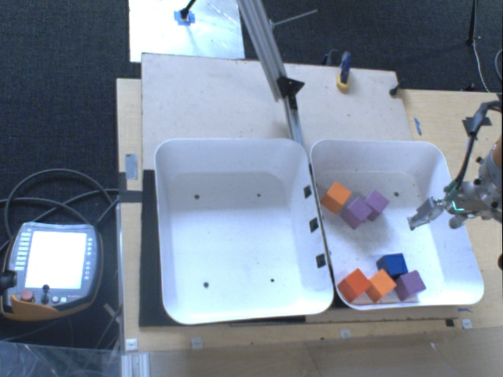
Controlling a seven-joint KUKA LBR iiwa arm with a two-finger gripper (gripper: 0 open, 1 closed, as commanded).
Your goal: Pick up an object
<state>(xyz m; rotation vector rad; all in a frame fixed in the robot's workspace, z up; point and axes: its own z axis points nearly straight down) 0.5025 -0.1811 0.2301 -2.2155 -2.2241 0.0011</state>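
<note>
At the far left of the frame a pendant (49,271) lies beside the bench. Next comes the left bin (167,234), bare white inside. In the right bin (434,154) my choices sit in two bunches: near the divider at mid frame, an orange cube (338,196) touching two purple cubes (364,207); lower down, against the near wall, two orange cubes (366,284), a blue cube (392,264) and a purple one (410,284) packed together. My gripper (422,215) hangs at the right of that bin, above bare floor, apart from both bunches; I cannot tell how it is set.

The cubes look small, light and stiff, likely foam or wood, with flat faces that should not slip. I judge the upper orange cube easiest: its left faces stand free, so I would pinch across two opposite flat sides.
</note>
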